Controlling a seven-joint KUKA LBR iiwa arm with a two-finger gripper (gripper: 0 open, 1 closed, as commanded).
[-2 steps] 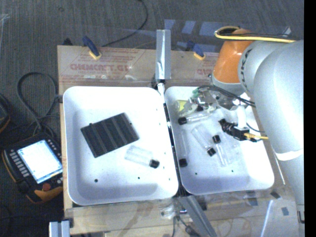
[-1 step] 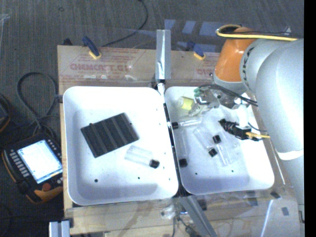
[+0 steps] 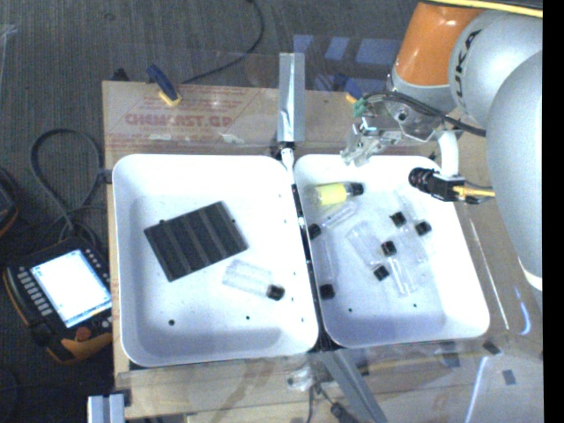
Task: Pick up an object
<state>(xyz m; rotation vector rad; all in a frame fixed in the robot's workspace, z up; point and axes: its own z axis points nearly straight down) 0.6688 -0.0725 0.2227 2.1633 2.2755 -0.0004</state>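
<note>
Yellow catches our eye first: a small yellow-bodied bottle with a dark cap (image 3: 337, 192) lies near the far left corner of the right bin (image 3: 458, 320). Around it we see clear plastic tubes with black caps (image 3: 388, 252) scattered toward that bin's middle. In the left bin (image 3: 123, 236) a black ribbed panel (image 3: 195, 239) lies near the centre, with a clear vial (image 3: 249, 280) just beside it toward the near edge. Our gripper (image 3: 363, 145) hovers over the right bin's far rim, above the worktop, and we cannot tell how wide it stands or whether it has anything. We judge the pick not yet made; descent, grasp and lift remain.
</note>
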